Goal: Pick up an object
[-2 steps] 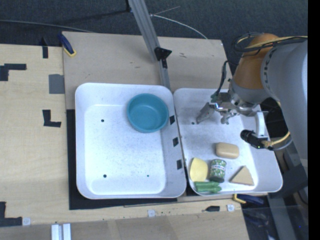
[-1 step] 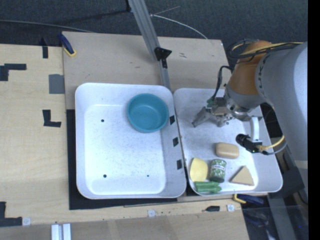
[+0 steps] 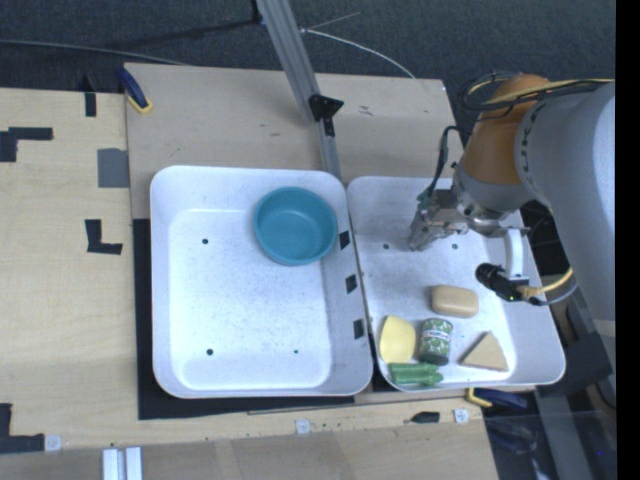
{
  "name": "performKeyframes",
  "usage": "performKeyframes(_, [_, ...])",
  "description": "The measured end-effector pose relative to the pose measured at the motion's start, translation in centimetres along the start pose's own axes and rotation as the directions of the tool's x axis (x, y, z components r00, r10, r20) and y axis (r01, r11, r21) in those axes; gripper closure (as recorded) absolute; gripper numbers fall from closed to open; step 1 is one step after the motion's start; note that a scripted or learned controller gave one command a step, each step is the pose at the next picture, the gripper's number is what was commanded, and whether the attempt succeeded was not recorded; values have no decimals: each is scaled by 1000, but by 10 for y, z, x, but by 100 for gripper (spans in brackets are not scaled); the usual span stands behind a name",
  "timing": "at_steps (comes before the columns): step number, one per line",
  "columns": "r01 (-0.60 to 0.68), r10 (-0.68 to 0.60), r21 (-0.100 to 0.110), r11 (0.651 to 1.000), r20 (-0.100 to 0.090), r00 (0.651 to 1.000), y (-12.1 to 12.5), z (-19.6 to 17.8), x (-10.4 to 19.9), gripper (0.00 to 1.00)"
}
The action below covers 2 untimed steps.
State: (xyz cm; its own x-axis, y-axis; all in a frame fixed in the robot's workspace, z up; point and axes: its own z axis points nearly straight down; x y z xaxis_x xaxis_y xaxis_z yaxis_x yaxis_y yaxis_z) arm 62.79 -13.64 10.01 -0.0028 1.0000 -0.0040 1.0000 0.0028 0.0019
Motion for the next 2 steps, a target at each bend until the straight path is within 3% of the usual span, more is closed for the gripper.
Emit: performKeyframes(2, [0, 0, -1, 1000, -4, 1000, 1, -88, 4, 100])
